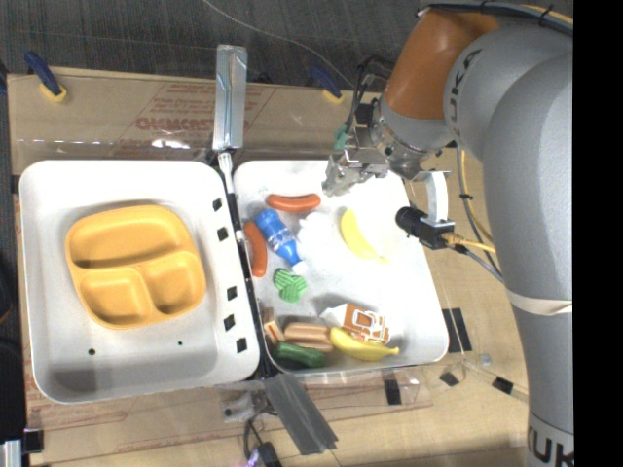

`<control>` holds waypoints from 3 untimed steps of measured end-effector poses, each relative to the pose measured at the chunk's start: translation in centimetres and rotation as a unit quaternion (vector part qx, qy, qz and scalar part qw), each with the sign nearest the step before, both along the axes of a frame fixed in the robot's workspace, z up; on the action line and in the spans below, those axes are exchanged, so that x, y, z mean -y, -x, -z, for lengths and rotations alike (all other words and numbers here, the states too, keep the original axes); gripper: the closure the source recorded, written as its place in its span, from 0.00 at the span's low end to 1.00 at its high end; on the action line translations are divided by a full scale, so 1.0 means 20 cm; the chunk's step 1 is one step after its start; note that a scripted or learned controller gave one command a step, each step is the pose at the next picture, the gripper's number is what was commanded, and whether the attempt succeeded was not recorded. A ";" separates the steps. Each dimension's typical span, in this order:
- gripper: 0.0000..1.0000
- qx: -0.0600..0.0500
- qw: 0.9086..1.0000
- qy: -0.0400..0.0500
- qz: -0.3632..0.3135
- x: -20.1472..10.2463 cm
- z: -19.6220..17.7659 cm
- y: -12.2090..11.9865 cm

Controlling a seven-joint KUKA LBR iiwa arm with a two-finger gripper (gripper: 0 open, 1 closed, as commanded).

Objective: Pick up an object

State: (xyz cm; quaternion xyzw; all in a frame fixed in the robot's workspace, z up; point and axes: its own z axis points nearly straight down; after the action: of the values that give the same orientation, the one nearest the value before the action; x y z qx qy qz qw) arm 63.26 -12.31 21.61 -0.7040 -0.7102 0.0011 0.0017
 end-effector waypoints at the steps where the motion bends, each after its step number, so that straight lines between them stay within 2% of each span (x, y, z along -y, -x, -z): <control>1: 0.00 0.000 0.974 0.000 0.226 0.22 0.62 0.09; 2: 1.00 -0.001 0.975 -0.001 0.223 0.22 0.57 0.09; 3: 0.00 -0.002 0.975 -0.002 0.222 0.21 0.57 0.09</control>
State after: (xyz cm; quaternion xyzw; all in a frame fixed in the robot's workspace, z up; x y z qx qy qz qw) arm 61.54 -16.47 10.16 -0.8441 -0.5362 0.0007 0.0044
